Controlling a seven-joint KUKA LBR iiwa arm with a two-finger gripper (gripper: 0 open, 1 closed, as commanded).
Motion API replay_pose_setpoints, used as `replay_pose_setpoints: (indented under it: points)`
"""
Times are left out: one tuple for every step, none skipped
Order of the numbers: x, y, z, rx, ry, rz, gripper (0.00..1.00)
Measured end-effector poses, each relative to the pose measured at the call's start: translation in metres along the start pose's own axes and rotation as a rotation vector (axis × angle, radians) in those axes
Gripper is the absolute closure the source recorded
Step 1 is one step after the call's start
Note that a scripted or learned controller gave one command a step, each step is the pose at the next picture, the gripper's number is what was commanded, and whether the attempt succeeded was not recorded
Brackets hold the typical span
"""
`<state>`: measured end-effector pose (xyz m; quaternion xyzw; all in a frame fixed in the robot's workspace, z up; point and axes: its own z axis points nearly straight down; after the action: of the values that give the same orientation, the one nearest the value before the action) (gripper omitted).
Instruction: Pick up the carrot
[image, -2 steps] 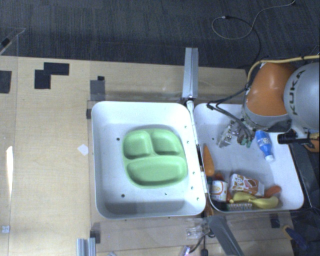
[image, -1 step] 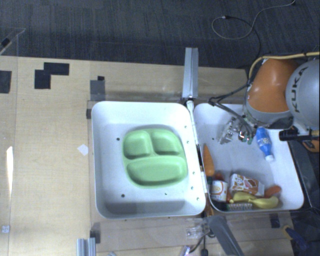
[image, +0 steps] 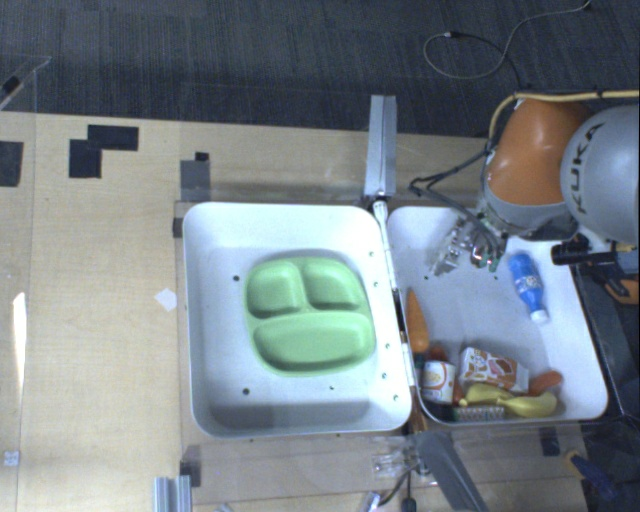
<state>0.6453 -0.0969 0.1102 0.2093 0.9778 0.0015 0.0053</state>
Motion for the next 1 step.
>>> replay_pose_setpoints:
  points:
    - [-0.0024, 0.0022, -0.0133, -0.005, -0.01, -0.001, 1.0]
